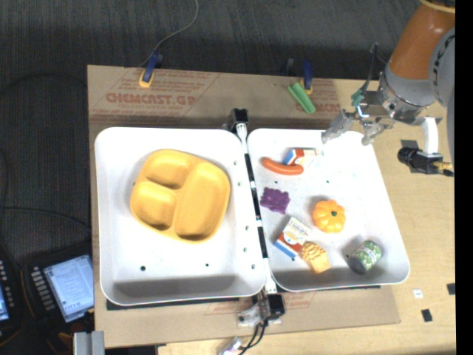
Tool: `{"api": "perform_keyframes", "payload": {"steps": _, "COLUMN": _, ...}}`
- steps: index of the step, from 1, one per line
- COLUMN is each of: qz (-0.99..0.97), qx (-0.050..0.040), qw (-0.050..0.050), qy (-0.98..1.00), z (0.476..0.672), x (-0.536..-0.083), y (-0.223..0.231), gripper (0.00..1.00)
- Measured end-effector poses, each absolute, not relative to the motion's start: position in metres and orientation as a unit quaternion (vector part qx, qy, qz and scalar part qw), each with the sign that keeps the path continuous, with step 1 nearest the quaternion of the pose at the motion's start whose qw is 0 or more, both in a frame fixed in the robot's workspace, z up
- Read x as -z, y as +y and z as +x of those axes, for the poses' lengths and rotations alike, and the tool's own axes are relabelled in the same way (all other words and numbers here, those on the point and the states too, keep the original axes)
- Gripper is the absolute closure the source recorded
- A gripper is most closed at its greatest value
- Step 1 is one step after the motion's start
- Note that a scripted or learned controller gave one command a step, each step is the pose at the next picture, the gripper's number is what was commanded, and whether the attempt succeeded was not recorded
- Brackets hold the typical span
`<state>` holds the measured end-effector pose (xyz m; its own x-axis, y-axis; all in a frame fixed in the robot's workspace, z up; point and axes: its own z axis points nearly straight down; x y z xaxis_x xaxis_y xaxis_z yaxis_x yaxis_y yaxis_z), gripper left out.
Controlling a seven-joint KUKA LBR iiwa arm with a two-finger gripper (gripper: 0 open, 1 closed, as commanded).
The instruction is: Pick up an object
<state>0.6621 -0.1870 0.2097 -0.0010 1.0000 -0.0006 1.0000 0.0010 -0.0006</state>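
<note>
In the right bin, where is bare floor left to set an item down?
Bare floor lies along the right white bin's right side, between the claw above and the orange toy pumpkin below. It is crowded near the front, around the green-patterned can and red-and-white carton.

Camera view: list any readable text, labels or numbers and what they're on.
"CHEMCAST. GP": red print on the brown board behind the left bin.
Fainter red print further right on the same board: too faint to read.
Small carton in the right bin: printing too small to read.
Red, white and blue pack: blurred.
Green can: label illegible.
Device screen at lower left: unreadable.
</note>
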Motion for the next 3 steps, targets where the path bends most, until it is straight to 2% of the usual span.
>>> {"api": "perform_keyframes", "payload": {"steps": 1, "qz": -0.707, "qx": 0.0068, "qw": -0.009, "qy": -0.708, "z": 0.673, "x": -0.124, "y": -0.164, "gripper": 0.00}}
{"api": "perform_keyframes", "payload": {"steps": 2, "qz": -0.707, "qx": 0.0001, "qw": -0.001, "qy": -0.708, "z": 0.657, "x": -0.111, "y": -0.159, "gripper": 0.00}}
{"api": "perform_keyframes", "payload": {"steps": 3, "qz": -0.707, "qx": 0.0048, "qw": -0.008, "qy": -0.707, "z": 0.630, "x": -0.092, "y": -0.136, "gripper": 0.00}}
